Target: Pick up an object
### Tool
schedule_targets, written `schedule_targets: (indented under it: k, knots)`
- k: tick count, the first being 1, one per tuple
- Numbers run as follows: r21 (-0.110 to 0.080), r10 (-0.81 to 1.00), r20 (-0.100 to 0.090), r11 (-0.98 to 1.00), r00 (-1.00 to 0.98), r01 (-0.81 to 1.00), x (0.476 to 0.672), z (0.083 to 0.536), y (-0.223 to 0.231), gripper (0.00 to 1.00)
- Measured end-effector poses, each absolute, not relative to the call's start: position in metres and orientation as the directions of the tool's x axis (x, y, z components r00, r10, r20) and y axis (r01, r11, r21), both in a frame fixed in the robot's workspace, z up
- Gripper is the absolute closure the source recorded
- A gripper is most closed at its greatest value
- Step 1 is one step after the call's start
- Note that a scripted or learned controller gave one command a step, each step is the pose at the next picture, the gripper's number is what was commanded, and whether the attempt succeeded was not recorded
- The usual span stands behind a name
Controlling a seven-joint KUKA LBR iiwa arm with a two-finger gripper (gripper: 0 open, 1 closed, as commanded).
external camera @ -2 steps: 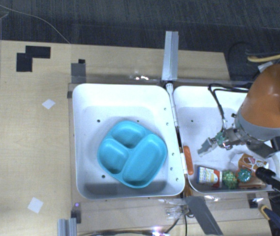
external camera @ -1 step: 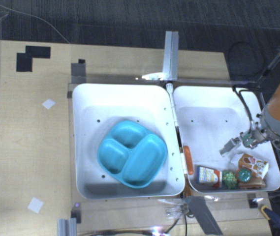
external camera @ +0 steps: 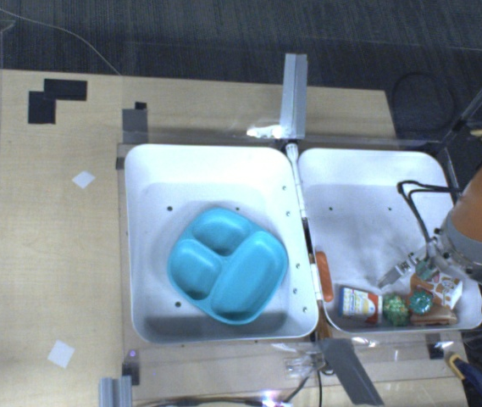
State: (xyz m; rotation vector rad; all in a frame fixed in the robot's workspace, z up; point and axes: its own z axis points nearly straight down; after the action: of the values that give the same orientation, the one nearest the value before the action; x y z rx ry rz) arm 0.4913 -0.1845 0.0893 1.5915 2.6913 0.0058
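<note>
We see the gripper (external camera: 417,270) low over the near right corner of the right bin (external camera: 368,185), just above a small huddle of things. We cannot tell whether it is wide, narrow or holding anything.

Along that bin's near edge lie a small carton (external camera: 360,302), a green ball (external camera: 396,309), a round green-and-orange piece (external camera: 421,303) and a flat packet (external camera: 445,290), all touching or just beside one another. An orange carrot-like stick (external camera: 324,276) lies against the bin's left wall.

We judge these light and small. The carton looks stiff enough to pinch across its short sides; the ball would likely roll away, and the packet may crumple. The crowding leaves little room around any one piece.

The blue divided dish (external camera: 228,265) fills the middle of the left bin (external camera: 156,185); smooth and broad, we think only its rim offers a hold.
</note>
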Motion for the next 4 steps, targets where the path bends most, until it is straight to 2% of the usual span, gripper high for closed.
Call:
schedule_targets:
  k: [1, 2, 3, 4]
  knots:
    - [0.012, 0.852, -0.013, 0.524, -0.524, 0.852, 0.492, 0.090, -0.144, 0.00]
    - [0.012, 0.768, -0.010, 0.640, -0.640, 0.768, 0.546, 0.090, -0.100, 0.00]
    - [0.005, 0.527, -0.010, 0.850, -0.850, 0.527, 0.636, 0.092, -0.104, 0.00]
    - [0.006, 0.625, -0.012, 0.781, -0.781, 0.625, 0.555, 0.090, -0.091, 0.00]
